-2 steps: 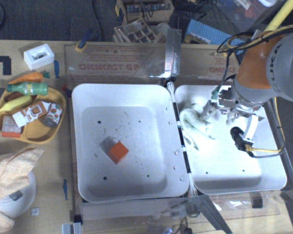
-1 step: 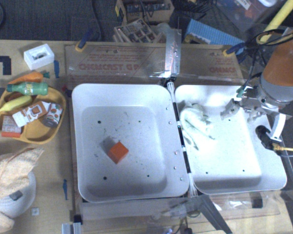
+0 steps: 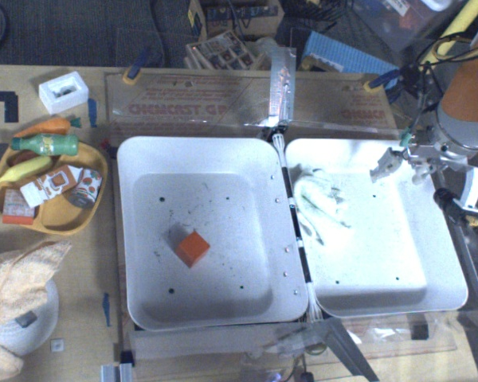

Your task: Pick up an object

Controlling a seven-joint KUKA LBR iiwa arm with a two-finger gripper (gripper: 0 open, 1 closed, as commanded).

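Wooden bench [image 3: 80, 293] holds a yellow bowl [image 3: 64, 217] of toy food at far left. Left bin [image 3: 143, 165] contains one orange block [image 3: 193, 248], nothing near it. Right bin [image 3: 430, 285] holds crumpled white material [image 3: 319, 201]. Whether the gripper [image 3: 402, 164], above the right bin's far edge, is clenched cannot be told.

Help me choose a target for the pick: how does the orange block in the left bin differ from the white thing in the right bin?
The orange block is small, boxy and vivid against the left bin; the white thing is longer, limp-looking and crumpled, hard to tell from the right bin. The block lies near its bin's middle; the white thing lies by the dividing wall. Both lie apart from the gripper.
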